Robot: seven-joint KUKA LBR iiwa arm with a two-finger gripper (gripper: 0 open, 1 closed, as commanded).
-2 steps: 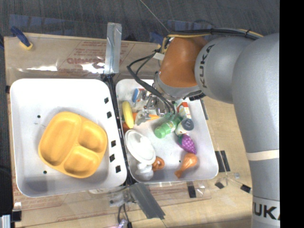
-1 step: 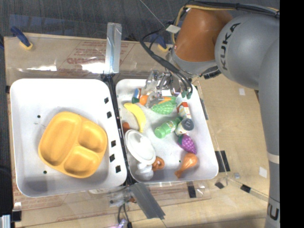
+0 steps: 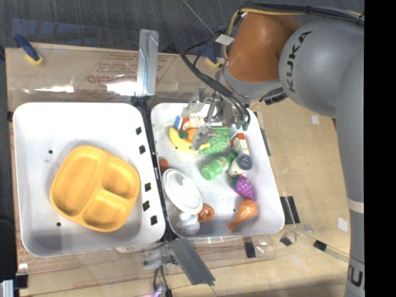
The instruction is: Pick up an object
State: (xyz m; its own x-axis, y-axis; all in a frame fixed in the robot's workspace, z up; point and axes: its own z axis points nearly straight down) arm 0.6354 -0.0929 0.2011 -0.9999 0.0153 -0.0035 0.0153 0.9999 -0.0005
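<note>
My gripper (image 3: 207, 129) hangs over the back of the right bin (image 3: 269, 187), its metal fingers down among a pile of toy food. Right under it lie a yellow banana (image 3: 179, 140) and a green bumpy vegetable (image 3: 216, 145). Nearby are a green cylinder (image 3: 214, 167), purple grapes (image 3: 245, 187), an orange drumstick (image 3: 245, 213), a white lidded pot (image 3: 181, 190) and a small red and blue piece (image 3: 179, 124). The wrist hides where the fingers meet the toys.
The left bin (image 3: 37, 129) holds a yellow divided plate (image 3: 94, 187). A low wall with black clips (image 3: 146, 159) splits the two bins. The grey arm with its orange band (image 3: 263, 39) reaches in from the upper right. A metal bracket (image 3: 147, 60) stands behind the bins.
</note>
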